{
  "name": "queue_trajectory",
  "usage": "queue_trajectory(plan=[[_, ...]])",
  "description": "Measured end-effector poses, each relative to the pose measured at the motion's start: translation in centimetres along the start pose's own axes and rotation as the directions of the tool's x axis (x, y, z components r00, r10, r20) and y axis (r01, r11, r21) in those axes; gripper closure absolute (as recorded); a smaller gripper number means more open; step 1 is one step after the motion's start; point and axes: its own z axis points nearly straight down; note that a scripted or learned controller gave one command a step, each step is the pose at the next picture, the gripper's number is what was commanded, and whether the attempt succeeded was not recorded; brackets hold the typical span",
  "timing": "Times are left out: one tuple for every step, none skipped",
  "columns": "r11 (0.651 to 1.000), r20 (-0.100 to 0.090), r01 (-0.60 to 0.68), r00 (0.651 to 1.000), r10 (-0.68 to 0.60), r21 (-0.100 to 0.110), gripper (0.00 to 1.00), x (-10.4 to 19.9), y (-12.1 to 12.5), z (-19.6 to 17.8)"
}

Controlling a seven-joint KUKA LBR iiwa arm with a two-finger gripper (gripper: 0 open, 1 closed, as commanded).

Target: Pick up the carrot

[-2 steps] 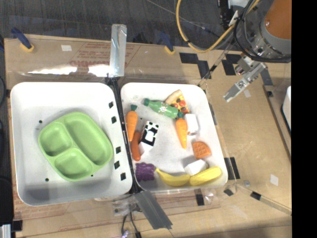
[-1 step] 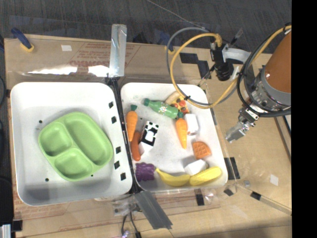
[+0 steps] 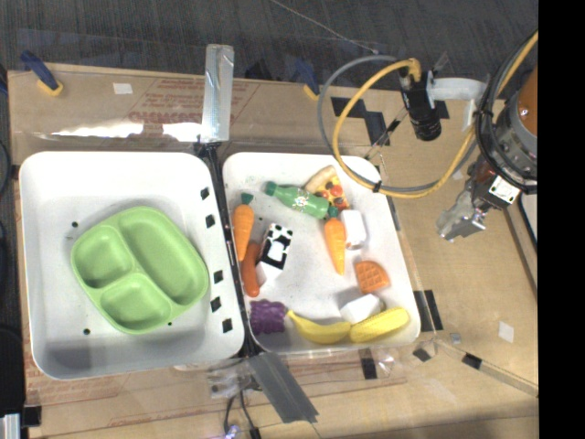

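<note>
1. Gripper: hangs off the right bin's right rim, over the bench; whether it is open or closed cannot be told, and nothing is seen in it.
2. Carrot: lies near the middle of the right bin, thick end toward the far rim, just beside a white block and an orange slice.
3. Second carrot: lies along the left wall, touching a black-and-white piece.
4. Handling, judged: probably a light, stiff, smooth toy; best gripped across the thick upper half, since the taper may slip.
5. Left bin: holds a green plate.
</note>
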Motion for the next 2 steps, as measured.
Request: queue_trajectory(plan=[[0.989, 0.007, 0.147, 0.989, -0.147, 0.002, 1.00, 0.6, 0.3, 7.5], [0.940, 0.001, 0.341, 0.940, -0.341, 0.002, 1.00, 1.6, -0.4, 5.6]])
